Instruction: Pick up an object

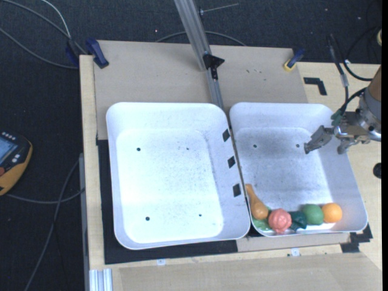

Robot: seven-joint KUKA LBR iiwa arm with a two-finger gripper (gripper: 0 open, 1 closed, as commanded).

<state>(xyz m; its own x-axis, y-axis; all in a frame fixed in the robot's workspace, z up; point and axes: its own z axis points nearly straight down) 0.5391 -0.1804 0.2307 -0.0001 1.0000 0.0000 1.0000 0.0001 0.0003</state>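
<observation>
My pincer (327, 139) hangs open and empty over the right bin (357, 193), well above the orange ball (331, 211); light, smooth, likely slippery, so I'd grip across its middle.

The gripper (330, 142) is bare grey metal, with two slim dark fingers (316, 142) set on a blocky silver body. A thin black cable (339, 62) trails along the wrist.

Two white bins (167, 117); the right one holds five items: carrot (257, 205), pink ball (279, 219), teal piece (298, 220), green ball (313, 214), orange ball (331, 211).
</observation>
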